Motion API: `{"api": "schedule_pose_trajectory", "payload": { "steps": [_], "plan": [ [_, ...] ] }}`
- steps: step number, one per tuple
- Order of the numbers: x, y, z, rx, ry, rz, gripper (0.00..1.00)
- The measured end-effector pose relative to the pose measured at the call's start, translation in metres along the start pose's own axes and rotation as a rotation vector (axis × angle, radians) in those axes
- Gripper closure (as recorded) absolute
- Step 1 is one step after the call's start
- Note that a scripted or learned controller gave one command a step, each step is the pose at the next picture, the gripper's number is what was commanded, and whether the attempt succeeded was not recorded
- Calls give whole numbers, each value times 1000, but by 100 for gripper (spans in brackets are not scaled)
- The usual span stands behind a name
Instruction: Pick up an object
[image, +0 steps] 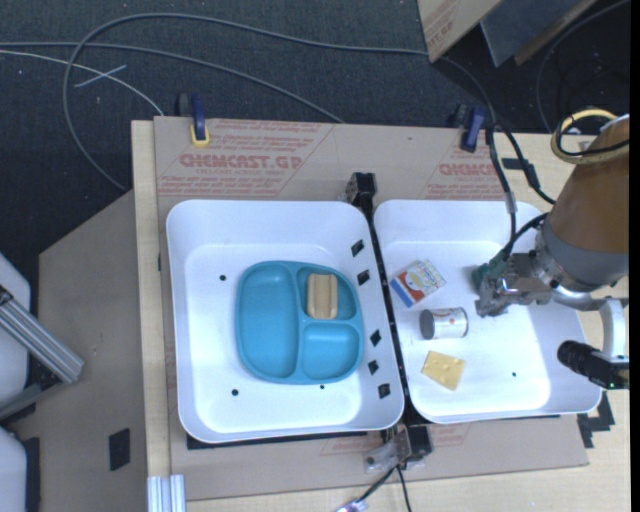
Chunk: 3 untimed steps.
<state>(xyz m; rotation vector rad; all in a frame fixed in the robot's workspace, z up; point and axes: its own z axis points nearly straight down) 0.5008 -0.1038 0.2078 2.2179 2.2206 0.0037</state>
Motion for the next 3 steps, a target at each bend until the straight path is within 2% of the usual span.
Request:
{"api": "schedule_pose_trajectory", "payload": {
  "steps": [1,2,3],
  "plan": [
    [50,23,-3,1,2,-5,100],
    [94,33,-13,2,2,-4,100],
    [153,50,-20,1,3,-6,100]
  ]
}}
